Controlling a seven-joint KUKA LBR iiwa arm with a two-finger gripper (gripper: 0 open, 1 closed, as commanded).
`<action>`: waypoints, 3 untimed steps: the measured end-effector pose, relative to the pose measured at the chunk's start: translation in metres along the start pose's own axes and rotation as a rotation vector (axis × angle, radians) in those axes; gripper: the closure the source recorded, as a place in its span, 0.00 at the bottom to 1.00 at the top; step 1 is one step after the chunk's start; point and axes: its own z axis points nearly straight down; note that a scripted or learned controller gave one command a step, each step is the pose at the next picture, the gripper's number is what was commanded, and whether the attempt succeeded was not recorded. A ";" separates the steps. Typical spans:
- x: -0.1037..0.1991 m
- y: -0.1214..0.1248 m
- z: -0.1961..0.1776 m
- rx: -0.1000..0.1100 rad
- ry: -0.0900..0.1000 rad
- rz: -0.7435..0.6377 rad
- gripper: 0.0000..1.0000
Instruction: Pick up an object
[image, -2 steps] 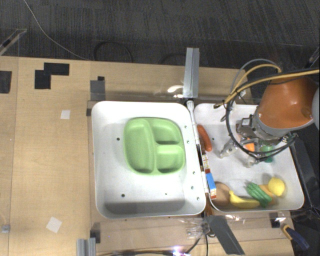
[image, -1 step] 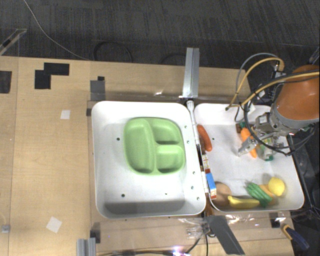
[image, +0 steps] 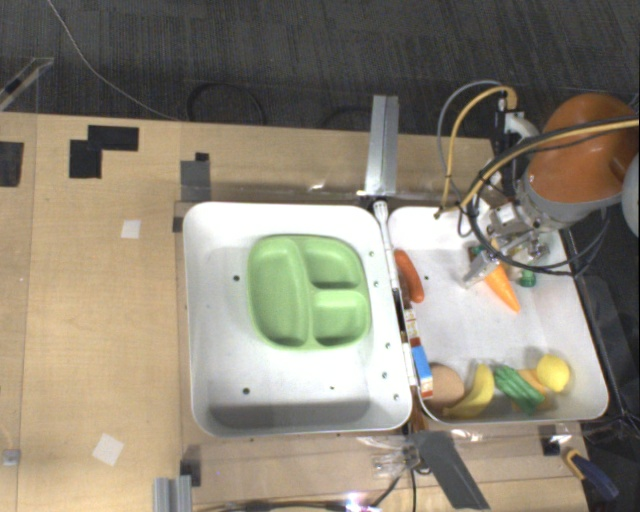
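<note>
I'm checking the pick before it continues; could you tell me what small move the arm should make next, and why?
Probably a short lift to test the grasp. The gripper sits at the carrot in the right bin, but the view doesn't settle whether the carrot is caught.

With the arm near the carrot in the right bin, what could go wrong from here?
1. The carrot lies tilted just beside the gripper; a closing grasp may push it away, not catch it.
2. The cables loop close above the right bin and might snag as the arm moves.
</note>
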 end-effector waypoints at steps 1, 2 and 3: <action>0.000 -0.003 -0.014 0.010 -0.001 0.007 1.00; 0.002 -0.007 -0.104 0.005 0.004 0.044 1.00; 0.000 0.089 -0.136 -0.005 0.001 -0.187 1.00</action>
